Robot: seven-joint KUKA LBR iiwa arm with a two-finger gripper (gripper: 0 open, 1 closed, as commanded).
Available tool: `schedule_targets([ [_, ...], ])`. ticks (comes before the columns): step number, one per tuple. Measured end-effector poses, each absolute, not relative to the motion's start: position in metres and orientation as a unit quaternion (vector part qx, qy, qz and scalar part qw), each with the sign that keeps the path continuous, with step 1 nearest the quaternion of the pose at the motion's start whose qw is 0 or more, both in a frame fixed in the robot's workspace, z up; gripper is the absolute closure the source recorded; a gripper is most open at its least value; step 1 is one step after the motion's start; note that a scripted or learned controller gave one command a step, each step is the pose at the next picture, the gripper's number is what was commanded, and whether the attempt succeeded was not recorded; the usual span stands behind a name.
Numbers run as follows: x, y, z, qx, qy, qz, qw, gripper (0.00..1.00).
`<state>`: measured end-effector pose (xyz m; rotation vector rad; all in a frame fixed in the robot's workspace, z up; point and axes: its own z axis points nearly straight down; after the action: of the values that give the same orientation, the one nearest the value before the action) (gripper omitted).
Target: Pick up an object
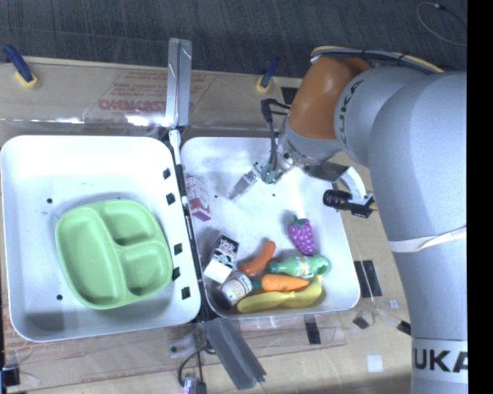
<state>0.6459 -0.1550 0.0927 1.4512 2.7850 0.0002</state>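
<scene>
The pincer [248, 180] hung over the upper part of the right bin [230, 150], its fingers spread apart with nothing between them, above bare white floor. Just left of it, by the divider, lay a small red-and-white packet [199, 197]. The remaining objects were clustered well apart from the pincer along the bin's lower edge: purple grapes [302, 235], an orange carrot [258, 258], a green toy bottle [299, 266], a second carrot [284, 283], a yellow banana [281, 300], a small can [237, 286] and a black-and-white carton [223, 251]. The left bin [16, 220] held a green divided tray [113, 251]. Both bins rested on the tabletop [82, 89].
</scene>
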Motion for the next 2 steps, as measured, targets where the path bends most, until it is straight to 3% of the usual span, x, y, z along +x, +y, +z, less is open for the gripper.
schedule_targets([
  [1, 0.637, -0.164, 0.114, 0.414, 0.910, -0.0001, 0.000, 0.00],
  [2, 0.551, -0.171, 0.092, 0.322, 0.947, 0.0000, -0.001, 0.00],
])
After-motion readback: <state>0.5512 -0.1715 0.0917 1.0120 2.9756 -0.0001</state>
